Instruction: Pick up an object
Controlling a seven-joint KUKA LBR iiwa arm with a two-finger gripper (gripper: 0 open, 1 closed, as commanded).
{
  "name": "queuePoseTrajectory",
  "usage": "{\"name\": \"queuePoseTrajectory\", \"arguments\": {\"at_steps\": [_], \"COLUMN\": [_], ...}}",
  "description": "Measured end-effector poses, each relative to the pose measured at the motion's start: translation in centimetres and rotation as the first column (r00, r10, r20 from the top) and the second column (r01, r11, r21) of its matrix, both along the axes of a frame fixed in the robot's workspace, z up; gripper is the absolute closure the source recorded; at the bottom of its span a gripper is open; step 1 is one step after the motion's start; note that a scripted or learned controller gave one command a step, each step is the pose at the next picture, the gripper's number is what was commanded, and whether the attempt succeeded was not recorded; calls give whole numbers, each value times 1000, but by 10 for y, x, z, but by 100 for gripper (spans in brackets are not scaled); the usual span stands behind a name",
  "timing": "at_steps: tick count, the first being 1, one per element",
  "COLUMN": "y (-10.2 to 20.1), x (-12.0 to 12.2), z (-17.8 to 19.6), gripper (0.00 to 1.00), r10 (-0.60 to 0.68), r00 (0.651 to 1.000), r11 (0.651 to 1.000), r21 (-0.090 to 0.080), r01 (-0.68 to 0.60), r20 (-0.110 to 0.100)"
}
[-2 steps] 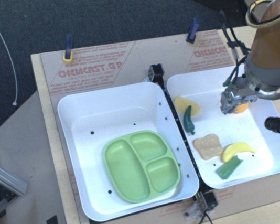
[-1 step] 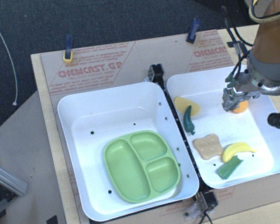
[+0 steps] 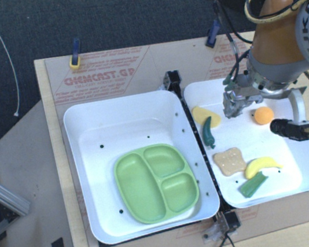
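Bench [image 3: 105, 75], two white bins [image 3: 90, 160] (side by side)

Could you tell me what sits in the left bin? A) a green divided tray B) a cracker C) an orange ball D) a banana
A: the green divided tray lies alone in the left bin, while the small items are in the right bin.

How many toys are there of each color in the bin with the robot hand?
Yellow: 2, a round slice and a banana
Green: 2, a pepper and a block
Orange: 1, a ball
Tan: 1, a cracker
Total: 6
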State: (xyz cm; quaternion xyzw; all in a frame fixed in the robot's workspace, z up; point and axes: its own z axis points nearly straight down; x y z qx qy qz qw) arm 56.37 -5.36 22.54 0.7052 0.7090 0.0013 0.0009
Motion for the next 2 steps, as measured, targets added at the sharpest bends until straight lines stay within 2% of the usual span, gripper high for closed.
{"name": "queuePoseTrajectory", "arguments": {"at_steps": [1, 2], "y": [53, 104], "x": [1, 20], "z": [-10, -5], "gripper": [100, 100], "r10": [-1, 1], "r00": [1000, 1000], "r11": [1000, 1000], "r21": [1, 1], "r01": [1, -1], "r20": [-6, 0]}}
